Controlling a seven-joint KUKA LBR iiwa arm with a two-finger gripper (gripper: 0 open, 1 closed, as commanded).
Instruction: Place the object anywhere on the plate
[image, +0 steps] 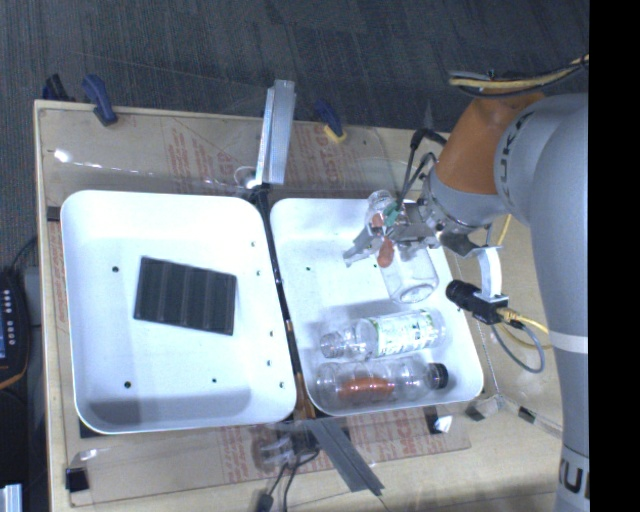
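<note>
Gripper (385, 240) low over right bin (300, 240), finger state impossible to tell; clear cup (412, 275) beneath probably light, slick, crushable; best pinched across rim; plate (186, 295) well apart.

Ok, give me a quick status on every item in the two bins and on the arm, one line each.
Dark ribbed plate: lying flat in the left bin, nothing on it.
Clear cup: in the right bin, tilted, under the gripper.
Labelled clear bottle: on its side in the right bin.
Bottle with orange contents: on its side, along the near wall.
Gripper: low over the right bin, at the cup.
</note>
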